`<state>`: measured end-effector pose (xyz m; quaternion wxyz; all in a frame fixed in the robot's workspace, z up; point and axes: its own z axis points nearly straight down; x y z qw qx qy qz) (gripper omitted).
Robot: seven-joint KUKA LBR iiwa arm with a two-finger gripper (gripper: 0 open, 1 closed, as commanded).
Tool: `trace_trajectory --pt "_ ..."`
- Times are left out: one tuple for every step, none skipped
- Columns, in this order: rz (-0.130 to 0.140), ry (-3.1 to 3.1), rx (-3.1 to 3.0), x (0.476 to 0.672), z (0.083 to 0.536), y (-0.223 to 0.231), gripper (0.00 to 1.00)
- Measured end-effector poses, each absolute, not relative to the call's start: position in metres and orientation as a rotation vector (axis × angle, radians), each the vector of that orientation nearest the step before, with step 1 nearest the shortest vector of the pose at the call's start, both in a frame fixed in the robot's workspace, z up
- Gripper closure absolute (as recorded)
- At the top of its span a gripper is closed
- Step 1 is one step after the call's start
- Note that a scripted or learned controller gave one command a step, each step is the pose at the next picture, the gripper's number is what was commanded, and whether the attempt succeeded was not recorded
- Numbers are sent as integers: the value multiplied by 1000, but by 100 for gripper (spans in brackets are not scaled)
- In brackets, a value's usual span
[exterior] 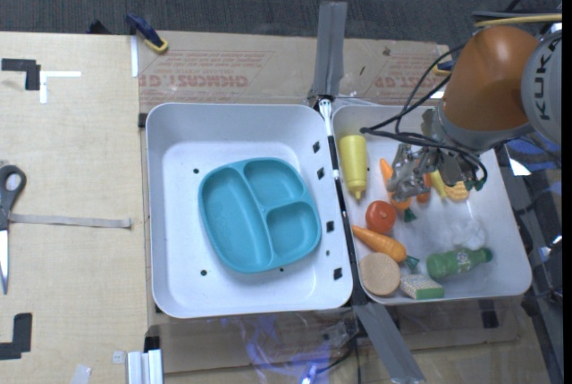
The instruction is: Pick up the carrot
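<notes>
The carrot [379,240] lies in the right bin [511,284] near its left wall. It is orange, and its green stem end points toward the front right. My gripper [410,183] hangs over the middle of the same bin, behind and a little to the right of the carrot. It is clearly apart from the carrot. A red tomato [381,215] sits between the gripper and the carrot.
A yellow bottle [354,162], a small orange piece [386,170], corn [453,188], clear plastic [466,233], a green bottle [458,262], a round cookie [380,274] and a cracker block [420,287] share the right bin. The left bin [170,284] holds a blue divided plate [259,214].
</notes>
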<state>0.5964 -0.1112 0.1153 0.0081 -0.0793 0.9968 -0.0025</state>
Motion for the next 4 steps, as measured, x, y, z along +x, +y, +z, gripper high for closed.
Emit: trace_trajectory --pt "-7 3116 -248 596 115 -111 0" --pt "0 3137 84 591 93 -125 0" --pt "-2 3132 78 593 104 -124 100" --pt "-1 3099 487 547 178 -93 100"
